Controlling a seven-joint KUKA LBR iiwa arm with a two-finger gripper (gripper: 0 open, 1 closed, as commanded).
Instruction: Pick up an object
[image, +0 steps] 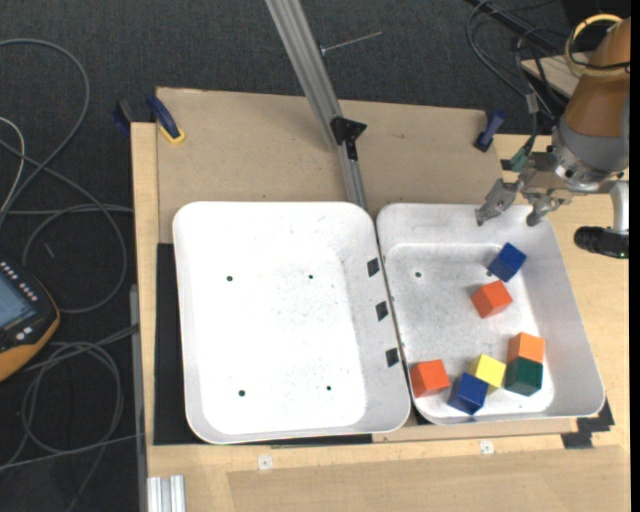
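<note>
**Open gripper poised over the far edge of the block bin**

The two-finger gripper (517, 205) hangs above the far rim of the right shallow white plastic bin (560, 300), its fingers spread apart with nothing between them. Closest to it, just inside the bin, lies a small blue cube (507, 261), and a red-orange cube (491, 298) sits just nearer than that one. At the near end of the bin sits a cluster: an orange cube (430, 376), a second blue cube (467, 392), a yellow cube (489, 370), a dark green cube (523, 376) and another orange cube (526, 348) touching the green one. The left white bin (200, 300) sits alongside.

These blocks look rigid and light, probably smooth-sided, so they should neither crush nor sag. The far blue cube stands apart from its neighbours, which makes it the likeliest target; squeezing two opposite flat faces, jaws aligned to its turned sides, seems safest against slipping.
</note>
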